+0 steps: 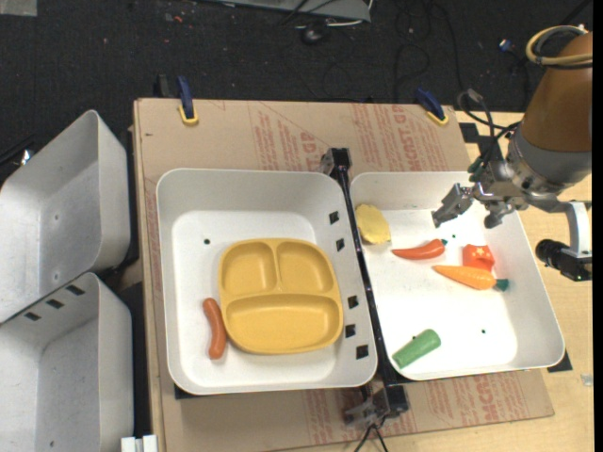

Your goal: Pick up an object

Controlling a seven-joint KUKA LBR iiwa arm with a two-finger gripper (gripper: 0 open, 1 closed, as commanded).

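Your gripper [473,207] hangs wide open, holding nothing, near the right bin's [537,347] upper-right rim. Just below, the chili [418,250] lies left-right, with bare floor at lower right.

We see two white bins [179,252]: one carries a yellow divided plate [280,295] and an orange-brown sausage [215,328]; the other, a pale yellow lemon [373,224], red chilli [418,250], orange carrot [464,276], red pepper [478,255] and green cucumber [416,347].
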